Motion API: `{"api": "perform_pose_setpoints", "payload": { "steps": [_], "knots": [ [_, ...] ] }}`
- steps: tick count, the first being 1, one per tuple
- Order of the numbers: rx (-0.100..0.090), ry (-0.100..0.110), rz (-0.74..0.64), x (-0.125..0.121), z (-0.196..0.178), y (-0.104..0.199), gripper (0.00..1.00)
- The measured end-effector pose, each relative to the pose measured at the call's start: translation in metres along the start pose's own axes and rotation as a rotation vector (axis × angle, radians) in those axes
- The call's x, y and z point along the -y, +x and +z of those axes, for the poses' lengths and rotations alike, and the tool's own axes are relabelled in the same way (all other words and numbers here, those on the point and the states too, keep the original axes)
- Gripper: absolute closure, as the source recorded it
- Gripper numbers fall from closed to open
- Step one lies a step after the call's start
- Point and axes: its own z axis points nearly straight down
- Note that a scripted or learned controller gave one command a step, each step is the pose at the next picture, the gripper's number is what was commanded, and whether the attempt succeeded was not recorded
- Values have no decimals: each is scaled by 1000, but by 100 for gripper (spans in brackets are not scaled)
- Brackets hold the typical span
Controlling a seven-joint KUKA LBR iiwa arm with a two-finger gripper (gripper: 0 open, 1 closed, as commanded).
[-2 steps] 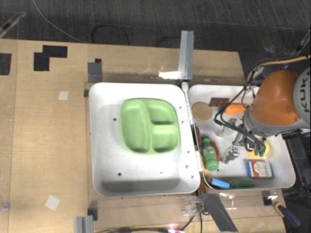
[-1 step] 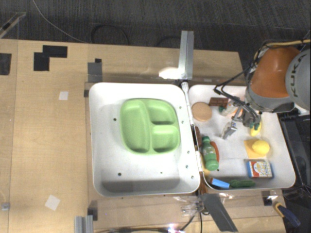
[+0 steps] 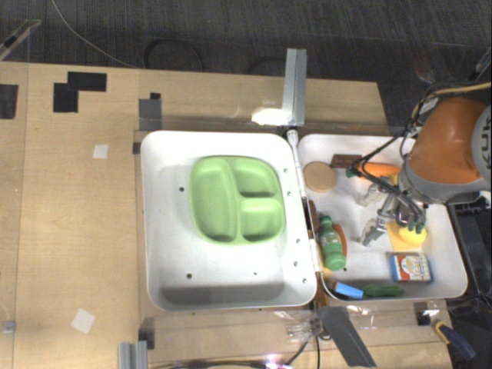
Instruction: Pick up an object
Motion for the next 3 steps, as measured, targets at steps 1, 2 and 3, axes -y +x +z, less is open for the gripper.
{"api": "perform_pose_setpoints", "payload": {
  "steps": [1,2,3],
  "knots": [
    [1,3,209,68,-1,33,0],
    [6,1,239,38,-2,63,0],
    [9,3,202,25,-2,66,0]
  ]
}}
